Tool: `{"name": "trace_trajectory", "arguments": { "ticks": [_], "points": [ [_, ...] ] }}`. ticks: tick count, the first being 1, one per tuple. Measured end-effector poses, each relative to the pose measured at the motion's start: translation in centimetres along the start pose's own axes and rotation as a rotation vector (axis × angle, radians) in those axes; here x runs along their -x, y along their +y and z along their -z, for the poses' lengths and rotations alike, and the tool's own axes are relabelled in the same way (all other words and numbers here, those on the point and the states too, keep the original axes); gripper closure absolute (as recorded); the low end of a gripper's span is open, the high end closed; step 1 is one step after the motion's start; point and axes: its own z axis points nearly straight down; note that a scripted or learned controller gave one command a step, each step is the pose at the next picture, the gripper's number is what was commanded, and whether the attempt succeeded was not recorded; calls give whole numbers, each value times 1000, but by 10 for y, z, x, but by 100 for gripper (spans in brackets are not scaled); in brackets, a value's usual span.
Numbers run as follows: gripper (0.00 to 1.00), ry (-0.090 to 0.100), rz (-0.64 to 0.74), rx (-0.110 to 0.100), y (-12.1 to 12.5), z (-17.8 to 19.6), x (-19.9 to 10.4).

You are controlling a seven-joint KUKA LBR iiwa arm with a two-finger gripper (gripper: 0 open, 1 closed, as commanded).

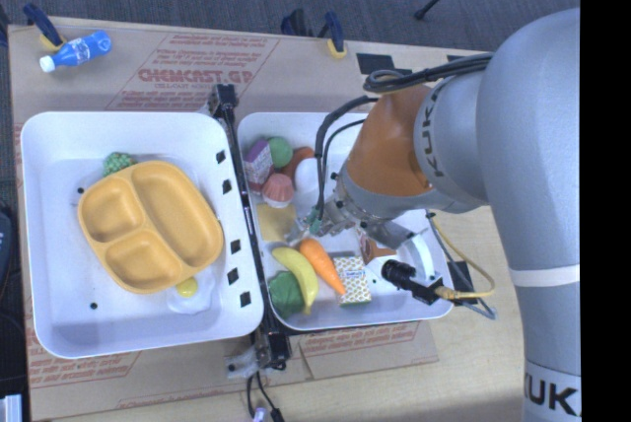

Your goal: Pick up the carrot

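The bench (177,65) bears two white bins (49,213) and a bottle (77,50).

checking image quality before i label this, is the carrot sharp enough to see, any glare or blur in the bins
Camera view: the carrot is soft-edged but readable by colour and shape, beside the banana; the white right bin looks bright and washed out, with little surface detail; the arm fills the right side and hides part of that bin; the yellow tray is evenly lit with soft shadows.
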Motion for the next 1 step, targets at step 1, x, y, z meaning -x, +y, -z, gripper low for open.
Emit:
{"name": "trace_trajectory", "arguments": {
  "ticks": [1],
  "points": [
    [100,-2,-264,2,-20,100,-35]
  ]
}}
